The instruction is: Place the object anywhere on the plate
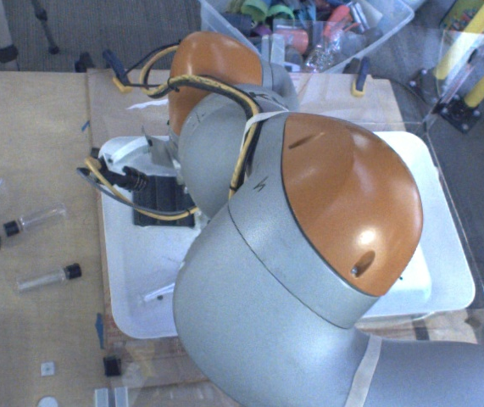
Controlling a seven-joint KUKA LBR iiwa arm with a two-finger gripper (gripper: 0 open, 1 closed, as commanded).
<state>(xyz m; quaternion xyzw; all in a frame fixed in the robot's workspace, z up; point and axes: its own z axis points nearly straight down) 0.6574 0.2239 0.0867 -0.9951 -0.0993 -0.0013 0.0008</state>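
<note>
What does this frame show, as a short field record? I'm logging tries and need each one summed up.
arm: grey and orange, covering most of both bins
gripper: black, low in the left bin
left bin: white rim showing at its left side
right bin: white corner showing at right
plate: cannot tell, hidden by the arm
bench: small vials lying left of the bins
crate: clear, full of coloured items, behind the bins
</note>
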